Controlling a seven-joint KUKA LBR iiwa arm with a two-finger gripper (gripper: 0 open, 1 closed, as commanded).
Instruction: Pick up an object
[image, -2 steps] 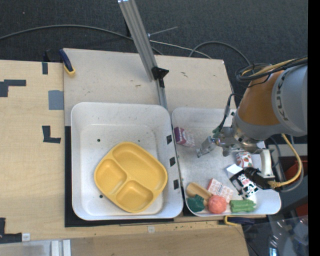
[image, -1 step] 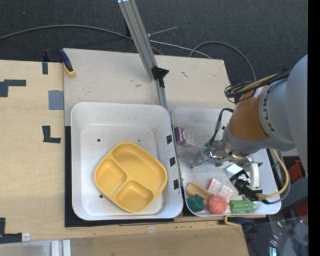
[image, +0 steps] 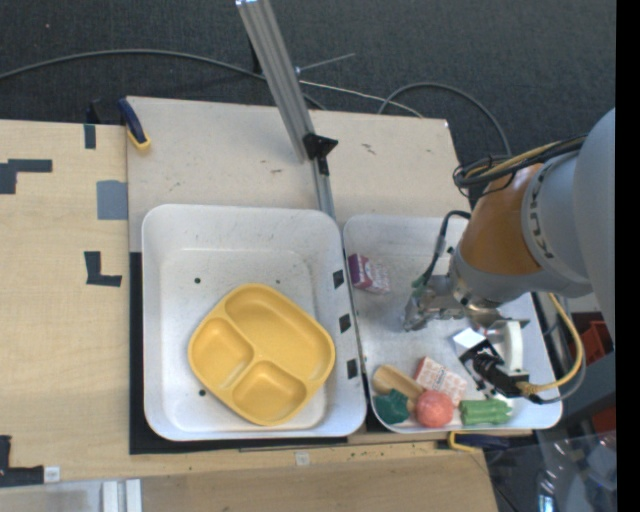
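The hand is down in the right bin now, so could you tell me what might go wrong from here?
1. The hand sits over bare bin floor, between the small purple packet and the cluster at the near edge, so it may well close on nothing.
2. The red ball, green piece and pink-checked packet lie crowded together; a grasp there could nudge neighbours.

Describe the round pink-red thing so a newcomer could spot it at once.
Start at the right-hand bin, beneath the arm, and go to its near edge, where small items cluster. The pink-red ball sits between a dark green lump and a bright green piece, the cluster's one round reddish item.
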